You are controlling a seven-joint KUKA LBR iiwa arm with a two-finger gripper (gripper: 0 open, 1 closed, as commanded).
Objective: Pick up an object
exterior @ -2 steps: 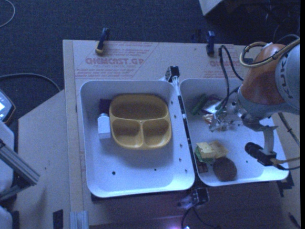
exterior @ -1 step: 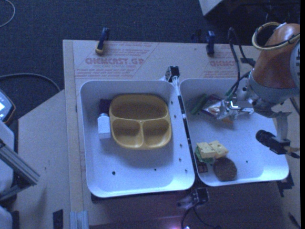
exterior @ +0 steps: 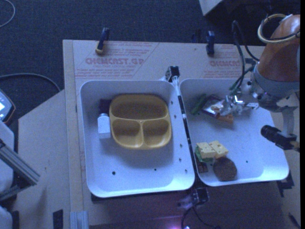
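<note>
My gripper (exterior: 233,105) reaches in from the right, low over the back of the right bin (exterior: 267,168). Its tip sits right at a crumpled snack wrapper (exterior: 213,108) with orange and dark print. A green stick-shaped item (exterior: 198,104) lies just left of the wrapper. Near the bin's front left are yellow cheese-like blocks (exterior: 212,150) on a green piece, and a brown round patty (exterior: 224,169) below them. The view is dim and the fingers blend with the wrapper.
The left bin (exterior: 95,175) holds a yellow divided plate (exterior: 139,120) and a small white bottle (exterior: 104,126) beside a dark item. Black clamps (exterior: 209,42) grip the board's back edge. A cable loops over the arm's orange wrist (exterior: 281,42).
</note>
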